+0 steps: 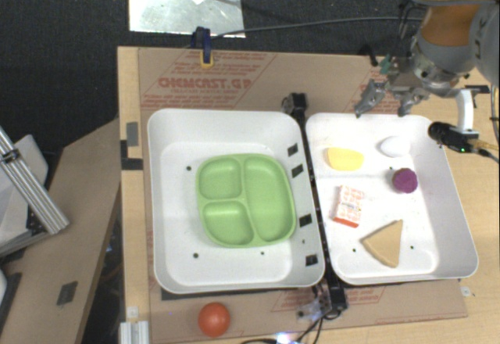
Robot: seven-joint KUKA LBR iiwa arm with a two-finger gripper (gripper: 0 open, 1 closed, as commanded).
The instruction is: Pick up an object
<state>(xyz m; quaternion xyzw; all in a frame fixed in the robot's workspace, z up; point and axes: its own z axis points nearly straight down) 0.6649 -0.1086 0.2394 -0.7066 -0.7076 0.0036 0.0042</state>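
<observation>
The right bin [449, 202] holds a yellow lemon-like piece [344, 159], a white oval object [393, 147], a purple ball [404, 180], a small red-and-white box [350, 206] and a tan wedge [383, 243]. My gripper [386, 102] hangs open above the far edge of this bin, its two fingers spread and nothing between them. It is behind the yellow piece and the white oval, apart from both.
The left bin [172, 178] carries a green divided tray [245, 200]. An orange ball [214, 319] lies on the bench in front of the left bin. A black clamp [295, 104] sits where the bins meet at the back. A metal rail [27, 186] stands at the left.
</observation>
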